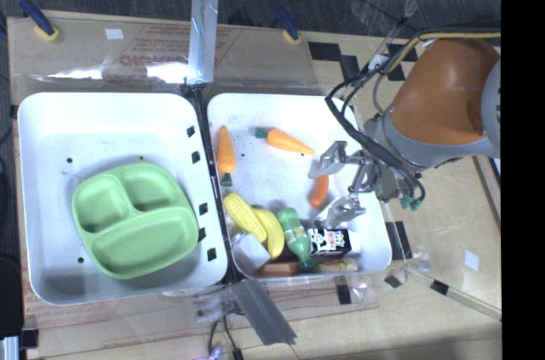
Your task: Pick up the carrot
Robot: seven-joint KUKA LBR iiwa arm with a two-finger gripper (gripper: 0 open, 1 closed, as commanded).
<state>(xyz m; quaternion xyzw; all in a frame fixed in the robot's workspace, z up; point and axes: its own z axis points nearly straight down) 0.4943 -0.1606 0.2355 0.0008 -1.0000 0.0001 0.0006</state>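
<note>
Nearest the camera, along the front wall of the right bin (255, 107), a pile of things lies crowded together: a yellow corn cob (242, 214) and a banana (271, 229) touching side by side, a green bottle (295, 236) leaning against them, a small black carton (329, 241) just beside the bottle, and a brown sausage-like piece (279, 269) against the wall beneath them.

Just beyond that pile is my gripper (345, 180), over the right side of this bin. Its two silver fingers are spread apart, one toward the far side and one toward the pile. A small orange carrot (318, 190) lies in the gap between them, tilted. I cannot tell whether either finger touches it, and I am not clamped on it.

Further back in the same bin lie two more carrots. One with a green top (286, 141) lies slantwise near the middle, well apart from my fingers. Another (225, 151) lies lengthwise beside the bin's left wall.

In the left bin (51, 116) sits a green divided plate (136, 218) with three compartments, toward the front.

Behind my gripper my wrist rises into the orange band (438, 94), with black cables (358, 82) looping past the bin's far right corner over the surface (443, 239).
</note>
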